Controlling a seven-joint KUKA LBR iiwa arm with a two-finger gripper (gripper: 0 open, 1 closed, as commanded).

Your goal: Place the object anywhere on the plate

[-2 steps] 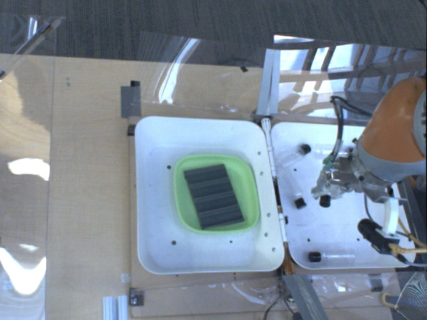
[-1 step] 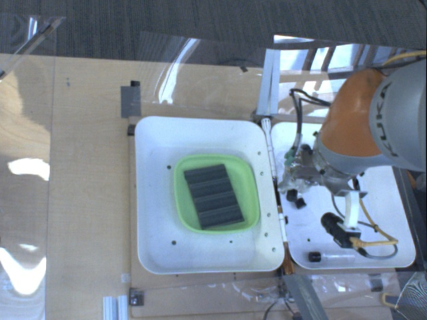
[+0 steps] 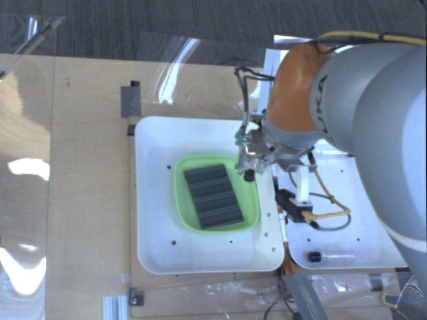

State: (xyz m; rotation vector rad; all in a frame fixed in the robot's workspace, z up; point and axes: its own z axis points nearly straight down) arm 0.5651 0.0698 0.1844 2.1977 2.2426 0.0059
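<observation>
A green plate [image 3: 183, 199] lies in the left white bin [image 3: 153, 245]. On the plate rests a dark grey ridged block [image 3: 213, 196], lying flat and slanted slightly. My gripper [image 3: 248, 169] hangs over the plate's right rim, just to the right of the block's upper end and apart from it. The grey arm with its orange band [image 3: 293, 92] covers the wrist from above.
The right white bin [image 3: 360, 245] holds a small clear tube with a black cap [image 3: 325, 256] near its front edge. Yellow and black cables [image 3: 327, 215] trail from the wrist over the wall between the bins. A grey bracket [image 3: 131, 100] stands on the bench behind the left bin.
</observation>
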